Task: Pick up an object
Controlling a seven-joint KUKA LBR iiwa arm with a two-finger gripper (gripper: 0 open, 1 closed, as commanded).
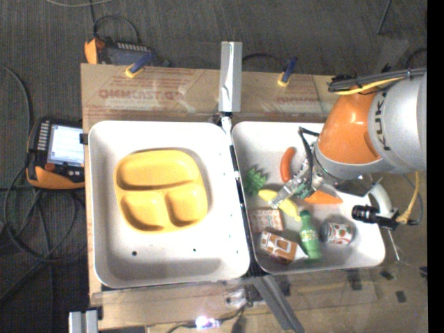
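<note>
Gripper (291,189) low in the right bin (244,186), right over the yellow banana-shaped toy (277,197). Fingers look spread a little either side of it, but can't honestly tell how wide, or whether anything's actually pinched yet. Not calling it a grab.

Tips for doing this step well:
- Get both fingers across the narrow width of the banana, not along its length.
- Close gently, then lift straight up, no sideways drag.
- Orange wedge piece (325,198) sits just beside the gripper on the right, red-orange sausage-looking thing (287,162) just behind it. Easy to snag either one.

Room-wise, pretty crowded in there:
- Green spiky toy (255,180) near the divider wall on the left.
- Brown packet (267,220), brown carton (278,247), green bottle (309,236) and small can (337,233) all bunched along the front.
- Free floor mostly at the back of the bin, toward the far rim.
- Straight up looks like the only clean exit.

Left bin (104,207) with just the yellow divided tray (163,189), well apart from all this, so plenty of space over there if a drop spot is needed.
</note>
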